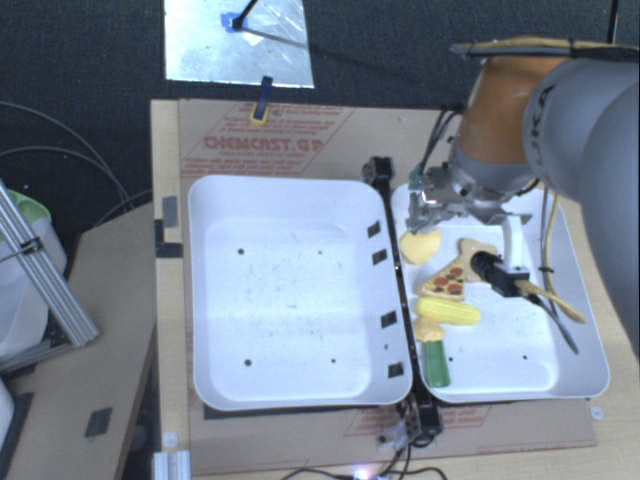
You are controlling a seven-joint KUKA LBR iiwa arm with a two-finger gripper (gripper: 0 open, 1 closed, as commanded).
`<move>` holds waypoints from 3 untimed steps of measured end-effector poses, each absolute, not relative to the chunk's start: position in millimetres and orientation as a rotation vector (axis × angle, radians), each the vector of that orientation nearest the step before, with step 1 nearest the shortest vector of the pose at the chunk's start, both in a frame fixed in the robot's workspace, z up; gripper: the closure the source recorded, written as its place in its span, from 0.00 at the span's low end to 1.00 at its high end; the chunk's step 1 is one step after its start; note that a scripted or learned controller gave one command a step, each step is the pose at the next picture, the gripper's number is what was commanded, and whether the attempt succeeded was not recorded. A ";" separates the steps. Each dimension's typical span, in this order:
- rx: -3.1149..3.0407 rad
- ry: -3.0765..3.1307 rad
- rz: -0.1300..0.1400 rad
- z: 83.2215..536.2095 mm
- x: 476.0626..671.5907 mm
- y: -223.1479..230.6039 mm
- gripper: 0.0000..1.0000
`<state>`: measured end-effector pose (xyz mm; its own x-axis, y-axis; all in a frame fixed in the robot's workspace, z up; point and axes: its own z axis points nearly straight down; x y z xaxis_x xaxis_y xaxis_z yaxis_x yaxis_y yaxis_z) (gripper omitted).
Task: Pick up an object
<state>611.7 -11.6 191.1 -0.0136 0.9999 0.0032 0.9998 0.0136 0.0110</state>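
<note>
Two white bins sit side by side on the tabletop (168,298): a left bin (290,193) and a right bin (520,368). All the toys are in the right bin, mostly along its left side.

The toy closest to the arm (560,118) is a pale yellow lump (420,245). It is smooth and round, a bit like a fat heart (or maybe a lemon, it is hard to say). It lies near the top left of the right bin, close to the wall between the bins. The jaws hang just above it, and I cannot tell if they are open or closed. Nothing can be seen held in them.

Now a count of the toys. There is one pale yellow lump. There is one pizza slice (447,281) with red dots, just below the lump. There is one yellow corn (449,314), lying sideways and touching the bottom of the pizza slice. There is one green stick (437,364) below the corn, pointing down to the front wall. There is one tan piece (476,247) to the right of the lump, partly hidden.

That makes five toys and two bins.
</note>
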 end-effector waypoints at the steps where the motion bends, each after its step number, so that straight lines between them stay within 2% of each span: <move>1: 2.211 2.234 0.003 184.3 594.3 55.4 1.00; 2: 2.206 2.222 0.026 432.3 556.2 75.3 1.00; 3: 2.217 2.237 -0.013 293.6 526.3 126.6 1.00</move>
